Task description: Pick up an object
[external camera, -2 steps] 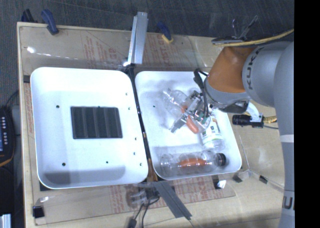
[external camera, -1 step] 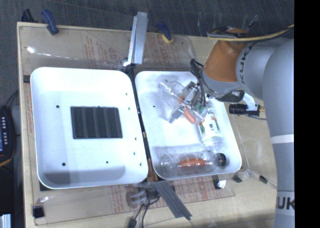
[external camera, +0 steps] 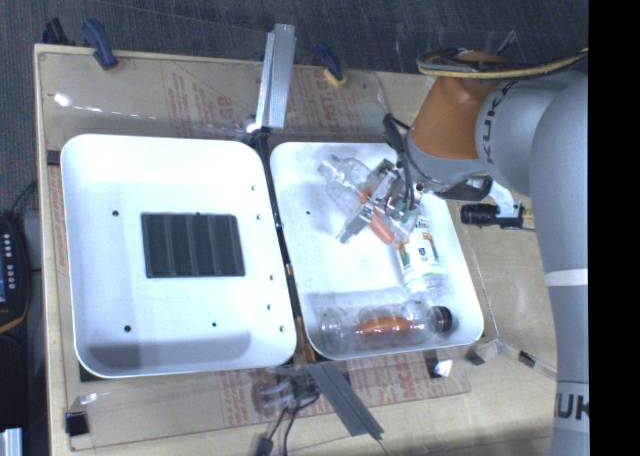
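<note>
Objects for picking all lie in the right bin point(external camera: 300, 244), so you should direct attention there. Nearest the camera, along that bin's front wall, you have a clear bottle point(external camera: 385, 324) lying on its side with something orange inside and a dark cap toward the right. Just behind it, against the right wall, a second bottle point(external camera: 420, 262) with a white label lies lengthwise, its far end reaching up under the tool. Further back, near the bin's middle, the gripper point(external camera: 385, 206) hangs low over a small cluster: an orange piece point(external camera: 383, 228) and a grey stick-like part point(external camera: 352, 226) just beside it, with a crumpled clear plastic item point(external camera: 345, 172) behind, toward the far wall. You should note that clutter and glare hide the tool's tips; I cannot tell whether the jaws are open or closed, and nothing can be confirmed as held. The left bin point(external camera: 100, 184) carries a dark ribbed rectangle point(external camera: 193, 245) on its floor and plays no part at present. Beyond both bins, blue clamps point(external camera: 98, 42) hold the counter point(external camera: 150, 89) sheet at its far edge. My judgement: the step in hand is the reach or grasp attempt at the central cluster. The next move calls for a firm closure on a single item, then a straight lift clear of the labelled bottle, which lies close enough to be dragged.
</note>
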Tool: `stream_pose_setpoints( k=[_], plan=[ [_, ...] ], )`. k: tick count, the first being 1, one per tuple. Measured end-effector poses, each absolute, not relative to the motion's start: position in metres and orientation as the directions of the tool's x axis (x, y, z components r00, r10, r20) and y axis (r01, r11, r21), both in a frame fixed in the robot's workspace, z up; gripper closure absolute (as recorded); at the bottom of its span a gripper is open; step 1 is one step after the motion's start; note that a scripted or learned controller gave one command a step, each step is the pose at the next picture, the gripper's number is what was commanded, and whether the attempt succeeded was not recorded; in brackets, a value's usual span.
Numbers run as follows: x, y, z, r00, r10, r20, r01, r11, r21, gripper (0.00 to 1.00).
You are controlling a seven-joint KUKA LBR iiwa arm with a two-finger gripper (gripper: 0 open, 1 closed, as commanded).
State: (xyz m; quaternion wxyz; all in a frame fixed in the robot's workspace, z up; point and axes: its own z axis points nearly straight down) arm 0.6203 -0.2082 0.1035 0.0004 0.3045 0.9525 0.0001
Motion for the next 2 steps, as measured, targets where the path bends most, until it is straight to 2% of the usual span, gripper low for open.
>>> stream_pose_setpoints(
  k=[1,2],
  plan=[
    [0.626,-0.151,0.184,-0.769,0.64,0.0,0.64,0.769,-0.001,1.0],
    [0.615,-0.164,0.206,-0.797,0.605,-0.001,0.605,0.797,-0.001,1.0]
  ],
)
